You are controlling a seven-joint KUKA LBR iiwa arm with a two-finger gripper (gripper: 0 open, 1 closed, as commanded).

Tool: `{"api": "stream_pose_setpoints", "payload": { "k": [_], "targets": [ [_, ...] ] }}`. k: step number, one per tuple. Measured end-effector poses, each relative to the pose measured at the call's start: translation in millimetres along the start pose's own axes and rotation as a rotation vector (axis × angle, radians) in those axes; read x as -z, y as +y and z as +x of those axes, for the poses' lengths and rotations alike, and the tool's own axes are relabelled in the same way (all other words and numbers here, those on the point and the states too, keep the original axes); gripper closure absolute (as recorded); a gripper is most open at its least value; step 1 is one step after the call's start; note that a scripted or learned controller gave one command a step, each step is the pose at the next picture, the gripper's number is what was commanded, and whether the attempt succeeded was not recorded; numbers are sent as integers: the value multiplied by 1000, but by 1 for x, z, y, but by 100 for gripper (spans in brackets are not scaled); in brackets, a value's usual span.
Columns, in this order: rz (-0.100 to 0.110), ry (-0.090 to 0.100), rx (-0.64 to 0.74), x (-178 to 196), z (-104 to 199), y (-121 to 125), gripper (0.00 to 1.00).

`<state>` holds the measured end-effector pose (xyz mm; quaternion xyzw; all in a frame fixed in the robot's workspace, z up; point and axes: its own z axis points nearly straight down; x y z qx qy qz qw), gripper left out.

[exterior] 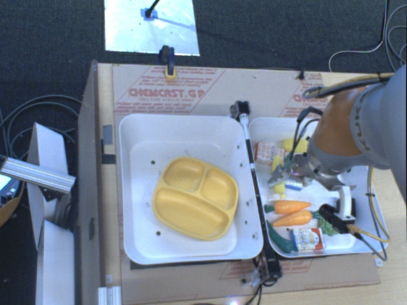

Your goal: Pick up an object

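Legible in red print: "CHEMCAST GP" on the protective film of the bench sheet (191,89), above the left bin, with further lines of the same red lettering repeated at angles toward the upper right corner, too small to read. Printed labels present on a small carton (267,152) and a small packet (306,238) in the right bin, wording not readable.

bench (191,88) | left bin (137,170) | right bin (267,129) | side by side, touching
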<state>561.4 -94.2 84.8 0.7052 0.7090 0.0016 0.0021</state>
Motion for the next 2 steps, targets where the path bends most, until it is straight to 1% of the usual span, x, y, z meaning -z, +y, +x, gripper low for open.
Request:
{"api": "stream_pose_setpoints", "payload": {
  "k": [1,2],
  "targets": [
    [2,1,-2,10,-1,-2,100],
    [-3,3,6,105,68,-5,100]
  ]
}}
